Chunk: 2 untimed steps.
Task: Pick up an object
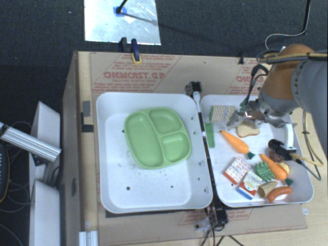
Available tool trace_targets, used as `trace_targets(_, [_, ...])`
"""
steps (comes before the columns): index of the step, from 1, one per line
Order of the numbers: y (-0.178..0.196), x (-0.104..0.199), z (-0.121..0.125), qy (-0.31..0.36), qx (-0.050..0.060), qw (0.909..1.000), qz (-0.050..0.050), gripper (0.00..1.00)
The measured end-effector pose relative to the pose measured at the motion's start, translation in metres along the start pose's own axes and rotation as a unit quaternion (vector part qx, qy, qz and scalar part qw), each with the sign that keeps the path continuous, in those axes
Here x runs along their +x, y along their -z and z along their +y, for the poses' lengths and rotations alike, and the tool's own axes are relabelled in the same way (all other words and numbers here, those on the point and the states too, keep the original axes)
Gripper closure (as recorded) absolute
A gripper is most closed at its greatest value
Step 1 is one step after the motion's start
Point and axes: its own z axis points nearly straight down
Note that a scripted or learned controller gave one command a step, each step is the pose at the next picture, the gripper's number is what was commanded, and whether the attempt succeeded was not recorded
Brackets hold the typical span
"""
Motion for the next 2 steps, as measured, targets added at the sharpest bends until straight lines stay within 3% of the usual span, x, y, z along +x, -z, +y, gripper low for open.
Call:
trace_targets(1, [0.0118, -0.0014, 0.0010, 0.000, -0.002, 1.0000, -0.001, 1.00])
trace_targets(2, [0.0116, -0.0014, 0.0009, 0.000, -0.002, 1.0000, -0.001, 0.00])
